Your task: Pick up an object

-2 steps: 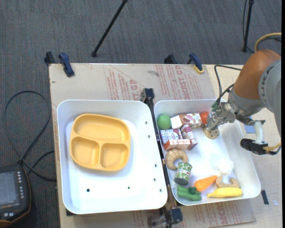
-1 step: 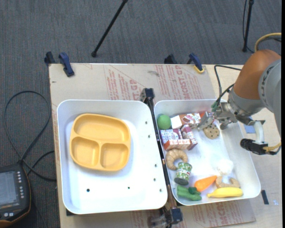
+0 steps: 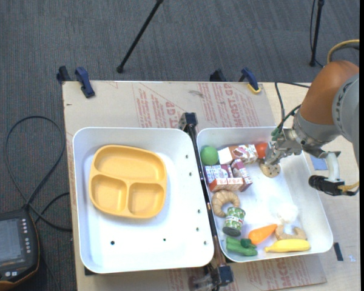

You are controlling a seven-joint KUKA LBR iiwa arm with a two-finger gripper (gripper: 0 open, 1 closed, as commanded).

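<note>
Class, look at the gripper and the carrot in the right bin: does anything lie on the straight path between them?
By this view, nothing solid does. The gripper is over the right bin near its far end; the carrot lies toward the near end. Bare white floor lies between; the croissant and the small jar sit left of that line.

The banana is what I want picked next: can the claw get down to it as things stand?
Probably yes. The banana lies uncovered at the near edge of the right bin, with the carrot beside it. The claw hangs over the bin's far part.
</note>
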